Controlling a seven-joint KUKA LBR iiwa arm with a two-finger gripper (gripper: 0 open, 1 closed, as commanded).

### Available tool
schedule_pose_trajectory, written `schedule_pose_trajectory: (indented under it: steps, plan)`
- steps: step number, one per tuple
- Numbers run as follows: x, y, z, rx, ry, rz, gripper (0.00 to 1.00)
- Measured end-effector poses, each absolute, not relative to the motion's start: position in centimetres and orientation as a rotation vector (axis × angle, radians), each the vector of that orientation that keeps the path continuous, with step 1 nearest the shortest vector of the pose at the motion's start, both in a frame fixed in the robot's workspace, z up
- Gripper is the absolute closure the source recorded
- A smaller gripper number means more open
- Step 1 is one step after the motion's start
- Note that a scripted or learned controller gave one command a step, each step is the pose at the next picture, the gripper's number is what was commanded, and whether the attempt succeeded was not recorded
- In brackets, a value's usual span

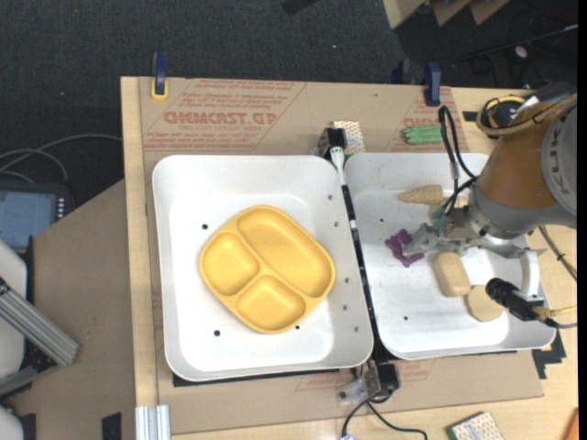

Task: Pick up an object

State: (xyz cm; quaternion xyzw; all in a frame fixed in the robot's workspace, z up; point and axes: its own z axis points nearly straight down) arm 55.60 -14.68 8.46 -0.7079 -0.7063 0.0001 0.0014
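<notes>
**Two white bins on a cardboard-topped desk, arm low over the right one**

Dark carpet surrounds a desk (229, 108) covered in brown printed cardboard, with blue clamps at its far edge and cables trailing at the right. Side by side on it sit two shallow white bins. Left bin (174, 246): a yellow three-compartment tray (266, 269), tilted at an angle, near the middle. Right bin (413, 328): a purple piece (402, 246) toward the left, a tan cone-like piece (422, 194) at the far side, and two beige lumps (451, 274) (482, 304) toward the near right. From the right, the grey arm with its orange band (514, 168) reaches in; its tool (438, 236) hangs low just right of the purple piece and beyond the nearer lump. Whether the tool is wide or narrow cannot be told.
</notes>
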Motion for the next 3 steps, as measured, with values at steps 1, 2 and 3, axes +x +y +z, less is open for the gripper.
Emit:
schedule_pose_trajectory:
  steps: [1, 2, 3]
  plan:
    - [55.9, -14.7, 9.6, -2.224, -2.223, -0.006, 1.0]
    - [55.9, -14.7, 9.6, -2.225, -2.223, -0.006, 0.0]
    - [58.3, -9.9, 8.4, -2.218, -2.228, -0.002, 0.0]
